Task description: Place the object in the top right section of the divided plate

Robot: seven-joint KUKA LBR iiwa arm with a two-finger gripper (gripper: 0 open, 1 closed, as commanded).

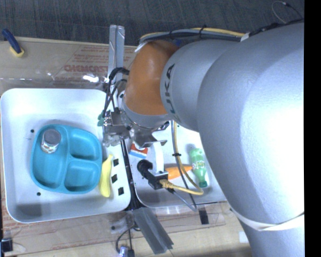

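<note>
A blue divided plate [69, 162] lies in the left white bin [21, 122]. In the plate's upper left section stands a small metal can [51, 140]. A yellow banana-shaped object [106, 176] lies along the plate's right rim, partly off it. My gripper [117, 176] hangs low over the wall between the two bins, right beside the yellow object. Whether it touches or holds that object is not clear. The orange-banded wrist [147, 84] sits above it.
In the right bin [214, 196], mostly hidden under the arm, lie a green bottle [198, 166], an orange carrot-like piece [177, 171] and a red and white item [139, 150]. A yellow cable [184, 187] loops over them. Cardboard lies behind the bins.
</note>
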